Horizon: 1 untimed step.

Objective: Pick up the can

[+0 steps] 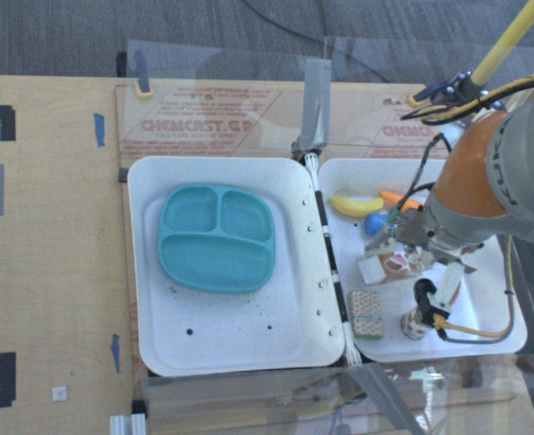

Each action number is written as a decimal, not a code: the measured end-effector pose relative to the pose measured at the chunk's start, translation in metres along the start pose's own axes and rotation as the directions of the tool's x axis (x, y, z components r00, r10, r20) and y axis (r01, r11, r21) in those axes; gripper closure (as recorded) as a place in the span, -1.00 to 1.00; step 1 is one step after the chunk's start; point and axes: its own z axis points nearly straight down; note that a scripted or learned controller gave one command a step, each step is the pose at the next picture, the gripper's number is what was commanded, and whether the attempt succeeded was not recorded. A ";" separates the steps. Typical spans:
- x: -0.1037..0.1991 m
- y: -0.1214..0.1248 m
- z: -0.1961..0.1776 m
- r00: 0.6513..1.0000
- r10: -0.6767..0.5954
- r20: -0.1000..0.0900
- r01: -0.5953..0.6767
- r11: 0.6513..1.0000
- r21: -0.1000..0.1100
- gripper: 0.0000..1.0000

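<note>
The can (414, 324) looks like a small round tin with a reddish-white top. It stands near the front of the right bin (511, 333), beside a black and white cable fitting (434, 293). My gripper (410, 243) hangs under the grey and orange wrist in the middle of the right bin. It is over a white and red carton (386, 266), up and to the left of the can. The wrist hides its tip.
A yellow banana (357, 206), an orange piece (395, 198) and a small blue thing (375, 224) lie at the back of the right bin. A patterned block (367, 314) sits at its front left. The left bin (149, 333) holds a teal divided plate (217, 238).
</note>
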 end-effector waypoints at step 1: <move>-0.002 0.001 -0.010 1.000 0.003 0.002 -0.003 1.000 -0.002 1.00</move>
